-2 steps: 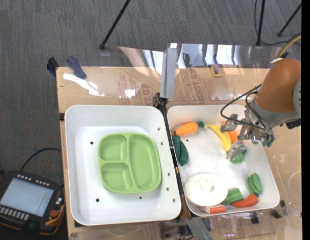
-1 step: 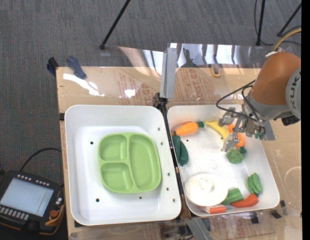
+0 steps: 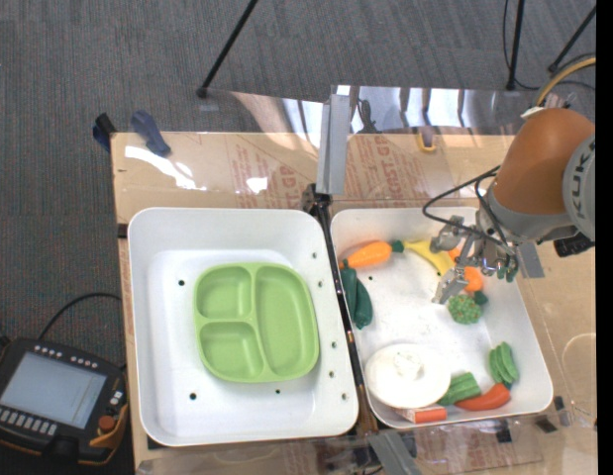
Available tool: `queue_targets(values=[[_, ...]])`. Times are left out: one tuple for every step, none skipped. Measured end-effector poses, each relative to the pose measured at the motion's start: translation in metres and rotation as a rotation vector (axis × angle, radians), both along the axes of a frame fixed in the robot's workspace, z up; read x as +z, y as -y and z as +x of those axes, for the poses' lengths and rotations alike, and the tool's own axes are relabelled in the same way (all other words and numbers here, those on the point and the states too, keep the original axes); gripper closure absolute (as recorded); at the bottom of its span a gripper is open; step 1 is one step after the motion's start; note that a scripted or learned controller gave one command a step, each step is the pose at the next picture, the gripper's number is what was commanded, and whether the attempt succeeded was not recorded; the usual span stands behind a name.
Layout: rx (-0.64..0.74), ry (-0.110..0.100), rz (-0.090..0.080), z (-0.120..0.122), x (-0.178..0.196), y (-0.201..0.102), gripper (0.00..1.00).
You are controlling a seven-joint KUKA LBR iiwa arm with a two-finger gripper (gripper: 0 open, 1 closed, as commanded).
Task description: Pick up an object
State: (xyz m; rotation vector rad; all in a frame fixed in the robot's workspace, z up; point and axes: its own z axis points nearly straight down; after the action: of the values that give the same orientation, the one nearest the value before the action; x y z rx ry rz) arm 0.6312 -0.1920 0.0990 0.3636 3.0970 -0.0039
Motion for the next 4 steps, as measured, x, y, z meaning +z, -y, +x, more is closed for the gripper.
queue_targets(values=[[-0.031, -0.020, 0.006, -0.022, -0.010, 0.018, 0.00], [-0.032, -0.022, 0.007, -0.047, -0.011, 0.016, 0.00], [-0.026, -0.018, 0.006, -0.045, 0.000, 0.014, 1.00], [-0.025, -0.019, 0.007, -0.045, 0.000, 0.014, 0.00]])
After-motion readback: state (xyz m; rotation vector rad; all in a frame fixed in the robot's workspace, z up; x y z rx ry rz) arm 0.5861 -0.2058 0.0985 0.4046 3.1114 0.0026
